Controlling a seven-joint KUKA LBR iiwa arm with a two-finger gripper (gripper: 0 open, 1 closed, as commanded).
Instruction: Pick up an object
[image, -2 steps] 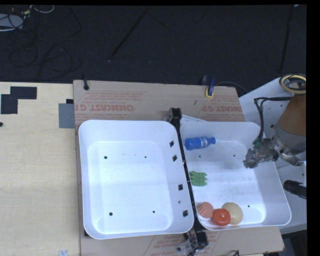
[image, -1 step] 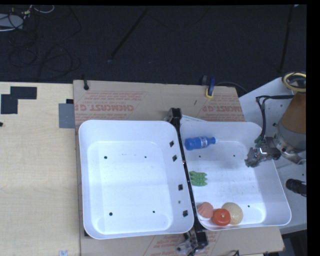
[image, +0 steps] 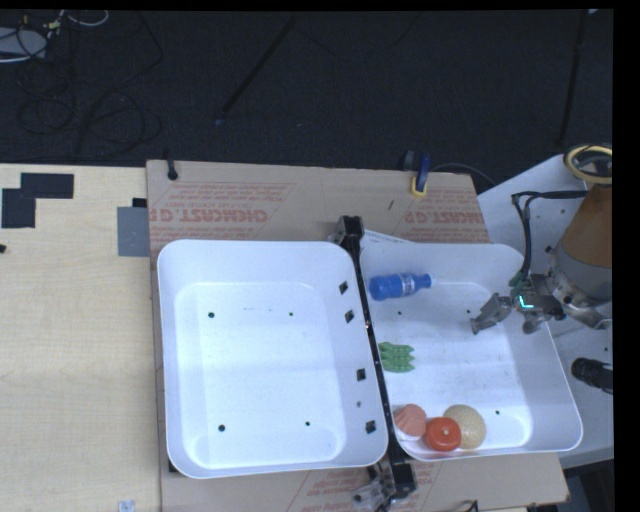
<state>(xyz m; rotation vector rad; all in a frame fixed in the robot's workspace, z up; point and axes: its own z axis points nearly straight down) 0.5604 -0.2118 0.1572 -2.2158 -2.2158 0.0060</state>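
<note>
The right bin (image: 540, 400) holds a blue bottle (image: 399, 286) lying on its side near the far left corner. A green pea-pod-like toy (image: 396, 357) lies by the divider. At the near edge sit a pinkish round piece (image: 409, 420), a red tomato-like piece (image: 442, 433) and a beige round piece (image: 466, 425), close together. My gripper (image: 490, 316) hangs over the right part of this bin, well to the right of the bottle, with nothing seen between its fingers.
The left bin (image: 180, 300) lies beside the right one, with a black divider clamp (image: 362, 330) between them. Cardboard (image: 260, 200) lies under both bins. A blue-and-yellow clamp (image: 420, 174) stands at the far edge. Cables (image: 530, 215) run along the right.
</note>
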